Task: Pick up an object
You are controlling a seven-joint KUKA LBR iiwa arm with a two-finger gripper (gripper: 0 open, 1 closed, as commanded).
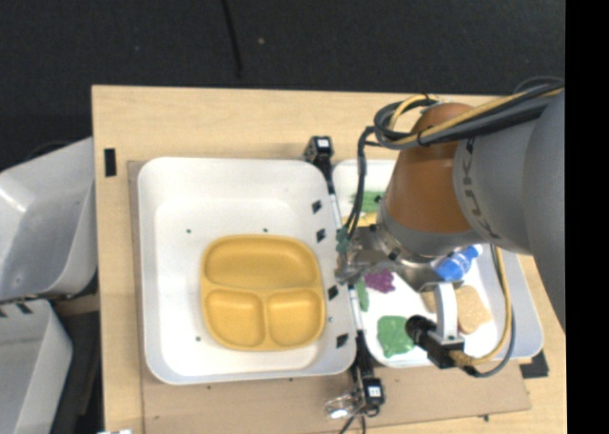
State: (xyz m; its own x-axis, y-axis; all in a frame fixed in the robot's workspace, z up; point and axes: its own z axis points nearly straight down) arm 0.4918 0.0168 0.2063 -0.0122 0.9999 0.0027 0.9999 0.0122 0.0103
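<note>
Arm [447, 185] is hanging over the right bin [528, 323], apparently reaching; I cannot tell the finger state. Purple piece [381, 282] and green piece [393, 334] are lying beneath, needing a clean descent.

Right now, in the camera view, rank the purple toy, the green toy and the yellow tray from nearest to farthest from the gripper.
1. Purple toy, right bin, beside the gripper.
2. Green toy, right bin, lower down.
3. Yellow tray, left bin.

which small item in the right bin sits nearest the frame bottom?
The green piece, at the right bin's lower left. The purple one, blue one and tan one lie higher up.
</note>
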